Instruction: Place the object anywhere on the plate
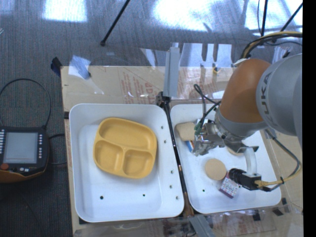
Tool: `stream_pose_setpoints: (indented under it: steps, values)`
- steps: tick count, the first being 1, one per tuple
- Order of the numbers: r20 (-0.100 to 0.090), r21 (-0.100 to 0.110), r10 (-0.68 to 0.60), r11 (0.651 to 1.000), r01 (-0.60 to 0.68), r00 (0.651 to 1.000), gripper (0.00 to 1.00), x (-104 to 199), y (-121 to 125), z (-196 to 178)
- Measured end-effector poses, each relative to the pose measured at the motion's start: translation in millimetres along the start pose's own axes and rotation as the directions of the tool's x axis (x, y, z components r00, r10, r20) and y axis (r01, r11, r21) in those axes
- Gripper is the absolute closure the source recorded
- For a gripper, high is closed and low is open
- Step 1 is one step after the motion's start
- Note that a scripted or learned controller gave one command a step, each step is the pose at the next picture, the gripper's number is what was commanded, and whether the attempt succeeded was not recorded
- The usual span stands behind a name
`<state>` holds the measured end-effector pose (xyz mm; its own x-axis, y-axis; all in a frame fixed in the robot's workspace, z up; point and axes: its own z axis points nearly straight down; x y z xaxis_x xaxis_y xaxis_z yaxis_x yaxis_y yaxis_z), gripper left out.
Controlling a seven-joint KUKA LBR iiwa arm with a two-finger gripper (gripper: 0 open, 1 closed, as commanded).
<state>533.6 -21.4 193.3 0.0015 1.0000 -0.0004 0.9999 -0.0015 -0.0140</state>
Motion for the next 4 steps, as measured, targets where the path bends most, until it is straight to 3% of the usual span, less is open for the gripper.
stream_pose_setpoints:
  steps: [1, 2, 3, 4]
  values:
    - [-0.001, -0.004, -0.007, 1.000, 0.007, 1.000, 1.00, 97, -48, 9]
    - [0.002, 0.000, -0.005, 1.000, 0.005, 1.000, 1.00, 164, -61, 58]
    - [0.001, -0.005, 0.001, 1.000, -0.001, 1.000, 1.00, 146, -58, 109]
    - [0.000, -0.009, -0.003, 1.000, 0.003, 1.000, 1.00, 185, -58, 68]
